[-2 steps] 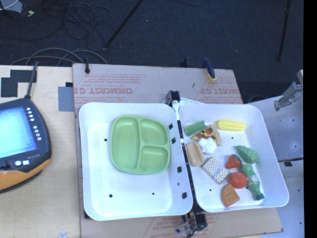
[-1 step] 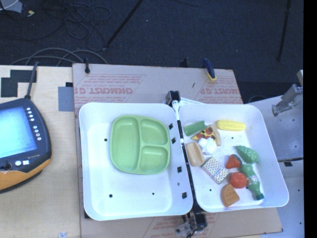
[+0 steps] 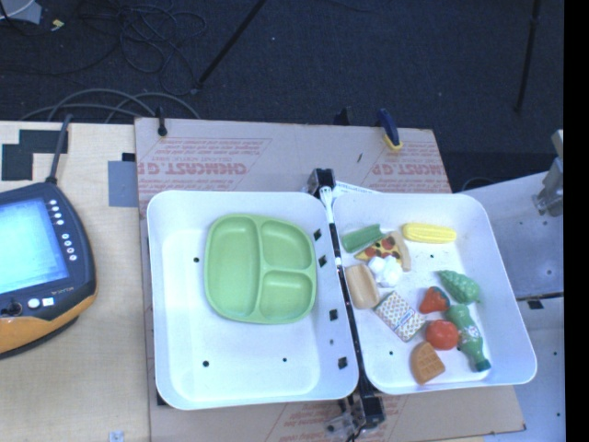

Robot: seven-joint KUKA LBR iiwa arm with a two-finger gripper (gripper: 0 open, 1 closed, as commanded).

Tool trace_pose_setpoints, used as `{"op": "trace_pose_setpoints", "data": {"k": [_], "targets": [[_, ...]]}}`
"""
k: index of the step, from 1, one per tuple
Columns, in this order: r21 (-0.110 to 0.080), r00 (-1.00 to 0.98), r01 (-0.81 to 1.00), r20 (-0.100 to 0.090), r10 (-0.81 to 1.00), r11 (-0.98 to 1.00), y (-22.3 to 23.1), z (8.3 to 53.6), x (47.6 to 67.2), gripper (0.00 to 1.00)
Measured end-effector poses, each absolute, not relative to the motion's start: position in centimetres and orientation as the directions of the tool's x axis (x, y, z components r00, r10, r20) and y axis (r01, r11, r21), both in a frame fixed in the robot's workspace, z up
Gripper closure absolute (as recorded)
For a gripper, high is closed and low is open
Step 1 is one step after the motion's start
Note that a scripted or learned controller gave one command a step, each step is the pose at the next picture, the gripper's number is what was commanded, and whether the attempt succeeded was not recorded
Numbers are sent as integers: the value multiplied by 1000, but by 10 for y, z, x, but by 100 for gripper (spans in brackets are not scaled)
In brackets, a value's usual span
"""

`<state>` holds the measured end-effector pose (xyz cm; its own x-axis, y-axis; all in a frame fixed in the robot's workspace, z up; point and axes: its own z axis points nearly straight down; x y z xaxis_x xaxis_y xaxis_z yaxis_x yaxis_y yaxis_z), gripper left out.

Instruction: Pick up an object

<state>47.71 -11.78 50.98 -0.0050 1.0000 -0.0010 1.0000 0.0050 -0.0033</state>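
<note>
- Two shallow white plastic bins sit side by side on a sheet of brown cardboard point(image 3: 276, 155) that covers the wooden table point(image 3: 83, 376).
- The left white bin point(image 3: 184, 357) holds a light green divided plate point(image 3: 259, 268) with three compartments, lying flat toward the bin's far half.
- The right white bin point(image 3: 502, 247) holds a cluster of small toy foods.
- At its far side lie a yellow toy corn cob point(image 3: 429, 234) and, to the left of it, a green toy vegetable stick point(image 3: 362, 238).
- Just near of those sits a small jumble of red, white and orange toy pieces point(image 3: 387, 259), touching one another.
- A tan toy bread roll point(image 3: 361, 285) lies beside the divider between the bins, and a checkered toy wafer point(image 3: 399, 316) lies just near and right of it.
- A dark green leafy toy point(image 3: 460, 286) rests toward the right, with a red toy strawberry point(image 3: 433, 299) beside it.
- A red toy tomato point(image 3: 443, 334) sits nearer still, touching a green toy bottle point(image 3: 472, 343) on its right.
- An orange toy biscuit point(image 3: 427, 363) lies at the near edge of the group.
- A grey and orange control pendant with a lit screen point(image 3: 37, 261) rests on the table at the far left.
- A blue clamp point(image 3: 390, 129) grips the cardboard's far edge.
- The state of the fingers cannot be told.
</note>
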Motion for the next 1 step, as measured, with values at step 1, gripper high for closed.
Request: {"op": "trace_pose_setpoints", "data": {"k": [1], "targets": [[-18, -2, 1000, 3, 1000, 2, -98, 375, 475, 100]]}}
